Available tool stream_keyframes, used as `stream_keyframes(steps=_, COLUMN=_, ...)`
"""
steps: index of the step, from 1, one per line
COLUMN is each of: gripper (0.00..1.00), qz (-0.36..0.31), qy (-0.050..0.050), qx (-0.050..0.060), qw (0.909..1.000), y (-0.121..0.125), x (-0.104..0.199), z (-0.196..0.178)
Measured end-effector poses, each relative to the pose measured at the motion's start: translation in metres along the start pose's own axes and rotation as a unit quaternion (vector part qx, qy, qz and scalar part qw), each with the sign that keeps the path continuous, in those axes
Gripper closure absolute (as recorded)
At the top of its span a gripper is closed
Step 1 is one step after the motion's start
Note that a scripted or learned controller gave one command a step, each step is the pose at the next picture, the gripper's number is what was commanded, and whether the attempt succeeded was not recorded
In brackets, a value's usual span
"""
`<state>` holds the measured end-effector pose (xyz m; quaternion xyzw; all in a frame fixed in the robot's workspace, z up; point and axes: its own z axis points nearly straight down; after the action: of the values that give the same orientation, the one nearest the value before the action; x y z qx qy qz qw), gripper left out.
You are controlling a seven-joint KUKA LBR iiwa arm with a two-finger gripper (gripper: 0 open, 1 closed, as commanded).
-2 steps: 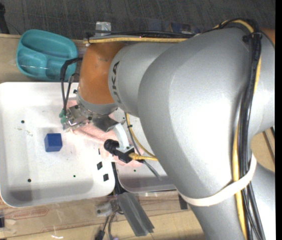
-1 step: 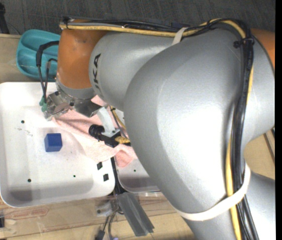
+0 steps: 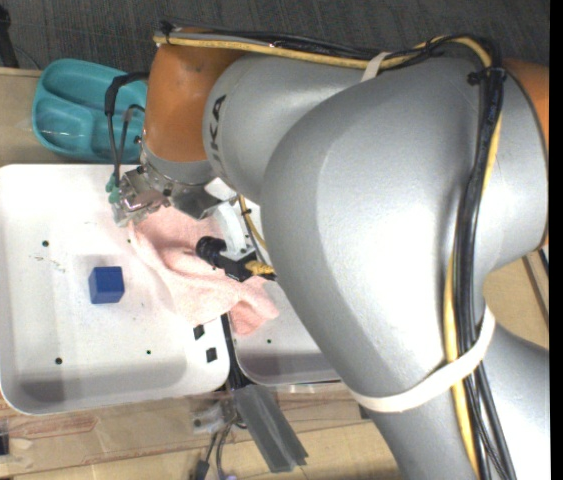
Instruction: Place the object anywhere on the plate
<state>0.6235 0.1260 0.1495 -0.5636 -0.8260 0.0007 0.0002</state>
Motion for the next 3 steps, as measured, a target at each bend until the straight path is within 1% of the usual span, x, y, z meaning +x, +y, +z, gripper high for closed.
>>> stream_keyframes(steps=1, gripper=1.0, qz=0.027, qy=0.0, qx=0.002, qw=0.9996, y=-0.045, x=0.07, z=0.022)
stream_keyframes(steps=2, gripper=1.0, qz=-0.089, qy=0.0, qx=0.0, qw=0.9961, y=-0.001, x=0.08, z=-0.039)
stream_keyframes(steps=3, gripper=1.0, qz=-0.044, qy=0.0, qx=0.0, qw=0.999, y=0.044, x=0.032, z=-0.055)
